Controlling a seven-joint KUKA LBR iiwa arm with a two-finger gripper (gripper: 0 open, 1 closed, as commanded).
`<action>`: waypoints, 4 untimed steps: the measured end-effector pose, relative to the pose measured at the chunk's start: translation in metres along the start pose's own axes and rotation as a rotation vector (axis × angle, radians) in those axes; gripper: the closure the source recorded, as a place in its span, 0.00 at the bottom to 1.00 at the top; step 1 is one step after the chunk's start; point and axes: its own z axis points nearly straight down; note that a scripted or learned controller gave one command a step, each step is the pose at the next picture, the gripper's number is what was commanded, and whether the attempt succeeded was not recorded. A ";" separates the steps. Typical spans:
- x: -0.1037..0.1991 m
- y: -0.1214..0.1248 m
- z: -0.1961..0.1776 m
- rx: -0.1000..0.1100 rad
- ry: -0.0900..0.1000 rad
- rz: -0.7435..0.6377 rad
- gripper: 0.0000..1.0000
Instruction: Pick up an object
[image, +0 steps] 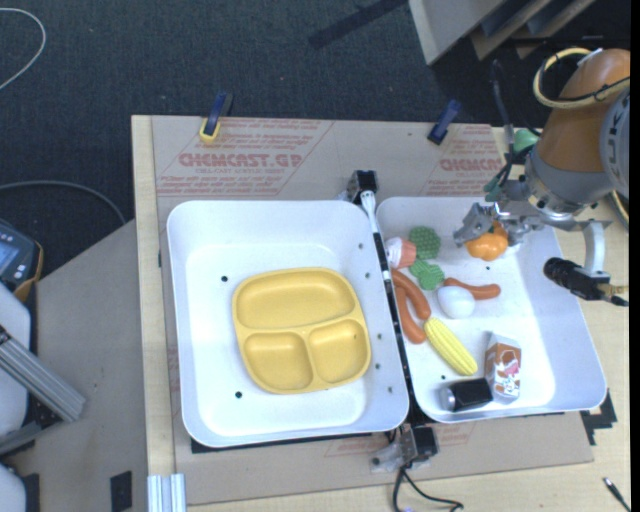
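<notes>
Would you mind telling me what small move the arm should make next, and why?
Probably a short, straight lift. The end effector sits over the right bin's upper part, with an orange object right at its tip. Raising it slightly would show whether the object comes up with it, since an actual grip isn't clear from here.

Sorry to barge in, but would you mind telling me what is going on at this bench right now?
A grey robot arm reaches in from the right over the right bin, its gripper at a small orange object near the bin's far side. Whether it actually holds that object is unclear. Other toy foods lie in that bin: a corn cob, a sausage and green pieces. The left bin holds a yellow divided tray.
</notes>
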 end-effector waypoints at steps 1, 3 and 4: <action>-0.004 -0.002 -0.044 0.000 0.000 0.000 1.00; 0.032 -0.039 -0.076 0.011 0.004 -0.004 1.00; 0.071 -0.076 -0.062 0.013 0.005 -0.005 1.00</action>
